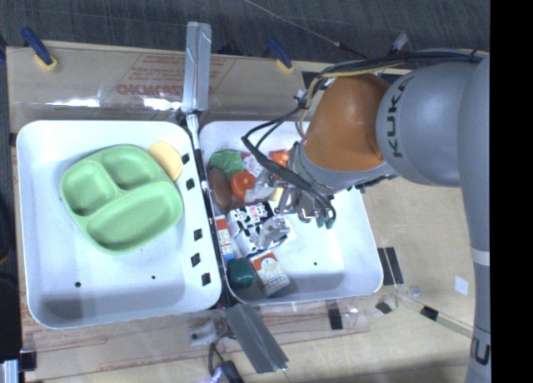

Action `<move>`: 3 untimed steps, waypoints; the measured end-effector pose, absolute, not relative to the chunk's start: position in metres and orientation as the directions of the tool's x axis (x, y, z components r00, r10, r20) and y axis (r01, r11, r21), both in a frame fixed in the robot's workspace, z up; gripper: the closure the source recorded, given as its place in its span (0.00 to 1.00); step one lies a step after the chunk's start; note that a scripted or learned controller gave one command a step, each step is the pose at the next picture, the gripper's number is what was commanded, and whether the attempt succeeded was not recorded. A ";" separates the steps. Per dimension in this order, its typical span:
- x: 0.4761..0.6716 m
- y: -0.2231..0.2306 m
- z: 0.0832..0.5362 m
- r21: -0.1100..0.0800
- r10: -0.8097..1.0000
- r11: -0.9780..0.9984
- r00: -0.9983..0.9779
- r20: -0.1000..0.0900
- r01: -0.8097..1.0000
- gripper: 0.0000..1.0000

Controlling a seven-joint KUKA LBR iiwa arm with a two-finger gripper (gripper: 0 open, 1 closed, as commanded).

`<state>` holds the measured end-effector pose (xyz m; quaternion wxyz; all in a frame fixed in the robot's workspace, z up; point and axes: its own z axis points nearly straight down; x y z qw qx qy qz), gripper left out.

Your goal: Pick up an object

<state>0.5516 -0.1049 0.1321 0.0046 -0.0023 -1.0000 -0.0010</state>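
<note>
My gripper (287,206) is low in the right bin (354,244), over a heap of small items along the bin's left side. Right by its fingers lie a black-and-white patterned packet (250,218) and a crinkled silvery wrapper (275,230). Farther back in the heap are a green item (225,161), a brown one (220,186) and a red-orange one (243,183). At the front lie a dark green object (241,273) and a small red-and-white carton (268,271). The orange wrist band (346,123) hides the bin's back right part.
The left bin (42,231) holds a green divided tray (125,194) and a yellow object (166,158) at the tray's back right corner. A metal divider bar (196,65) stands between the bins at the back. Cables loop from the wrist over the right bin.
</note>
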 end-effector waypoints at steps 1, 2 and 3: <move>0.579 -0.097 0.107 -0.003 -0.024 1.000 -1.000 -0.013 -0.024 0.00; 0.528 -0.095 0.110 -0.002 0.078 0.997 -0.996 -0.047 0.079 0.00; 0.600 -0.099 0.107 0.009 0.455 0.891 -0.890 -0.019 0.455 0.00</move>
